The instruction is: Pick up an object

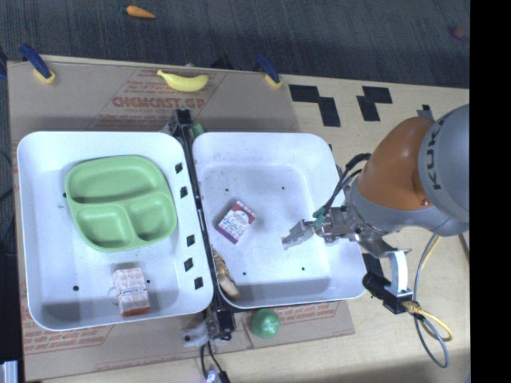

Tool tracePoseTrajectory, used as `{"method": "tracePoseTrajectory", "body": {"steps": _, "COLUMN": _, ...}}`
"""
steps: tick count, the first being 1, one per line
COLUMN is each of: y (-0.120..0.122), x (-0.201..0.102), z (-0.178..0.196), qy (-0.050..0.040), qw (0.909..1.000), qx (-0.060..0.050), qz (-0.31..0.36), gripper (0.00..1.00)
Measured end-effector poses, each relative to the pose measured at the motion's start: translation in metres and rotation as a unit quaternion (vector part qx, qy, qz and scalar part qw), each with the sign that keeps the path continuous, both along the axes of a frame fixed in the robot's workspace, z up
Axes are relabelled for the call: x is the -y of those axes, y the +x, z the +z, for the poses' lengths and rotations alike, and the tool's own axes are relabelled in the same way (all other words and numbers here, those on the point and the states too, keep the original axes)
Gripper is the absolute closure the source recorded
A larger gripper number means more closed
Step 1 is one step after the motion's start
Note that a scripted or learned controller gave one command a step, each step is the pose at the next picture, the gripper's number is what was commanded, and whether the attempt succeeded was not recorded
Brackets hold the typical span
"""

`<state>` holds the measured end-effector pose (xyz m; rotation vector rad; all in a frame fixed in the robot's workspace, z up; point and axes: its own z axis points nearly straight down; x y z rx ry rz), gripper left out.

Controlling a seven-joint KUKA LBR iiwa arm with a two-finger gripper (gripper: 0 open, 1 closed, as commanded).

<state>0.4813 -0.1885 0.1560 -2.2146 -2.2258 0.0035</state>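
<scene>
Dark carpeted floor (239, 14) beyond a cardboard-covered bench (239, 102), evenly lit.

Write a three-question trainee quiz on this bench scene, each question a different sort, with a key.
1. True or false: the green divided tray lies in the right bin.
2. Which thing lies nearest the gripper? A. banana B. red-and-white packet C. green ball
3. Fill in: the small carton lies in the ___ bin.

Key: 1 false; 2 B; 3 left.
</scene>
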Motion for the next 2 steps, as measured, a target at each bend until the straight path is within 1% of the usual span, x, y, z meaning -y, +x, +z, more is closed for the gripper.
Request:
{"method": "tracePoseTrajectory", "body": {"steps": 1, "y": 0.058, "x": 0.008, "z": -0.027, "qy": 0.0002, "qw": 1.0000, "qx": 0.000, "qz": 0.001, "gripper": 0.00}}
{"method": "tracePoseTrajectory", "body": {"steps": 2, "y": 0.004, "x": 0.023, "z": -0.053, "qy": 0.0002, "qw": 1.0000, "qx": -0.001, "qz": 0.001, "gripper": 0.00}}
